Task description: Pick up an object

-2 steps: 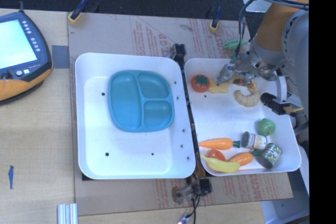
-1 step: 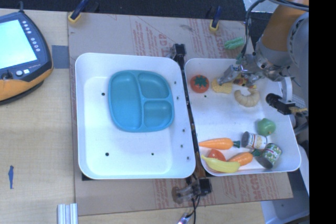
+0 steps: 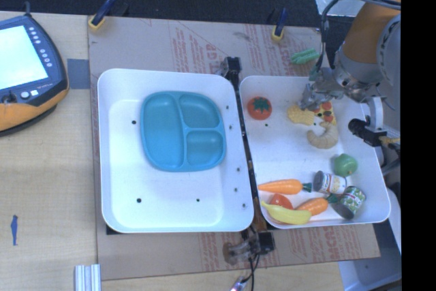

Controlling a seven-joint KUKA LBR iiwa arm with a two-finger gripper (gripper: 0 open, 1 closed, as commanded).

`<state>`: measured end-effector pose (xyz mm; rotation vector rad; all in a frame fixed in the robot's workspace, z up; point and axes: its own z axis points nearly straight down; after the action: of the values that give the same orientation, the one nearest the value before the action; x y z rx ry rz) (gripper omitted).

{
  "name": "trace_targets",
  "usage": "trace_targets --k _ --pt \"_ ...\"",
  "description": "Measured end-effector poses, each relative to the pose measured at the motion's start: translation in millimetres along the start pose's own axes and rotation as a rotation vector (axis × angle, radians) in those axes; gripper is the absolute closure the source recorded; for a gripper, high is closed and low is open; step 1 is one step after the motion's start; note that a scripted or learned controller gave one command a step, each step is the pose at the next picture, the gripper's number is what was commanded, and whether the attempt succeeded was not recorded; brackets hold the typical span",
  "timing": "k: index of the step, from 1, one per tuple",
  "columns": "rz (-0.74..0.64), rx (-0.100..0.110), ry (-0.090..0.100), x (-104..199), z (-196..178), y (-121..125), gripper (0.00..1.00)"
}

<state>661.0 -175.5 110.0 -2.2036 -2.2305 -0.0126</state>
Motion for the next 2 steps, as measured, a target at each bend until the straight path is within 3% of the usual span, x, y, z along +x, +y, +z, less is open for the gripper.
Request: trace_targets --k 1,2 --pt "0.0 0.004 0.002 0 1 -1 0.0" --pt "-0.004 0.004 0.001 0 -10 0 1.0"
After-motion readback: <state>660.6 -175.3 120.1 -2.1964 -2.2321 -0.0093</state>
